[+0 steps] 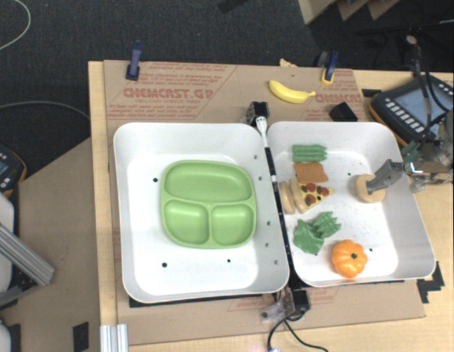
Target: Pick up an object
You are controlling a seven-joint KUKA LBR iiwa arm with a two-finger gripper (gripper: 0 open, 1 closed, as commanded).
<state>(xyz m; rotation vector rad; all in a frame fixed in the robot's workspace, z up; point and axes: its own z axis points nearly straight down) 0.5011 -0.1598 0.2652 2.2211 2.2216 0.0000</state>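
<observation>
So the grey two-finger gripper (378,182) comes in from the right and its tip sits right over a small round tan wooden-looking disc (363,188) in the right-hand shallow white plastic bin (403,266). That disc looks like the target, since it sits by itself near the bin's right side with bare floor all around, an easy thing to go for. Can't tell from this angle how far apart the jaws are or whether they've got anything (the tip is just a grey blob overlapping the disc's edge).

The rest of the toy food is bunched along the left side of that bin: a green ridged bean-like piece (309,152), a brown toast-shaped slab (310,172), a pizza slice with red dots (315,193), a pale bread-like piece (288,196), a leafy green lettuce piece (315,232) and an orange plastic pumpkin (348,258). Crowded, so a worse bet for a clean grab.

The left white bin (138,255) holds a light green three-compartment plate (208,202), probably the drop-off spot. A yellow toy banana (290,92) lies on the cardboard-covered tabletop (175,86), well apart from both bins
</observation>
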